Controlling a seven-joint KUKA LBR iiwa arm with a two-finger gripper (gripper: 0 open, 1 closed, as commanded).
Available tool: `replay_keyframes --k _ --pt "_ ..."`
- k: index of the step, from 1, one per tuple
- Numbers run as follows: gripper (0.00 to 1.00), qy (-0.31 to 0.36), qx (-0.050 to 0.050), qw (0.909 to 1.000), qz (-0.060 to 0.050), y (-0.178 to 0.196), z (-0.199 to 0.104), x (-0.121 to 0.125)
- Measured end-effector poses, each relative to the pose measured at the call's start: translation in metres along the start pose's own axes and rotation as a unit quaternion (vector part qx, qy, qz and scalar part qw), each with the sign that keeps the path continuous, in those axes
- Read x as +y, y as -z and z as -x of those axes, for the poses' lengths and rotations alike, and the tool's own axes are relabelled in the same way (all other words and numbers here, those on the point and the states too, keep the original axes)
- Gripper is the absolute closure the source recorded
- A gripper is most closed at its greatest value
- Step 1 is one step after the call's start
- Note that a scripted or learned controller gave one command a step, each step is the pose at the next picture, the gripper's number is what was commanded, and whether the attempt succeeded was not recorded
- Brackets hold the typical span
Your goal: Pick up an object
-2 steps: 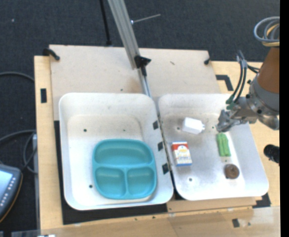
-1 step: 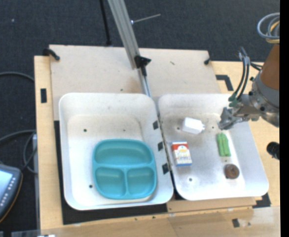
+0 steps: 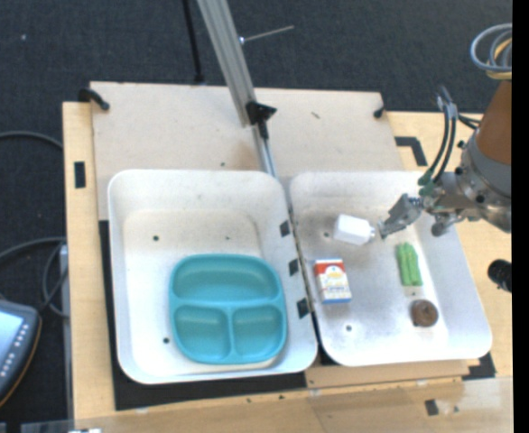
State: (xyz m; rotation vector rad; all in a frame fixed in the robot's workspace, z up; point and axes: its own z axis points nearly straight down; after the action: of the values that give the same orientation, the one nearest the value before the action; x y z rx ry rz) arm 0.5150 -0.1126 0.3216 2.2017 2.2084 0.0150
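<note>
The gripper [image 3: 393, 221] is hovering beside the small white block [image 3: 353, 230]; I cannot tell its grip state. It should be centring over the block before descending.

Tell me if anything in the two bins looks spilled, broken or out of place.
Nothing stands out. The blue divided tray lies flat in the left bin. In the right bin, the white block, small box, green object and brown round piece lie apart, intact.

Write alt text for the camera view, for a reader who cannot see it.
The gripper reaches into the right bin beside a small white block; a carton, green object and brown disc lie nearby. The left bin holds a teal divided tray.
</note>
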Motion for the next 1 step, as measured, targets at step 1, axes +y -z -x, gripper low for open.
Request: replay_keyframes --k 1 --pt "0.0 -0.003 0.003 0.9999 -0.011 -0.0171 0.019 0.0196"
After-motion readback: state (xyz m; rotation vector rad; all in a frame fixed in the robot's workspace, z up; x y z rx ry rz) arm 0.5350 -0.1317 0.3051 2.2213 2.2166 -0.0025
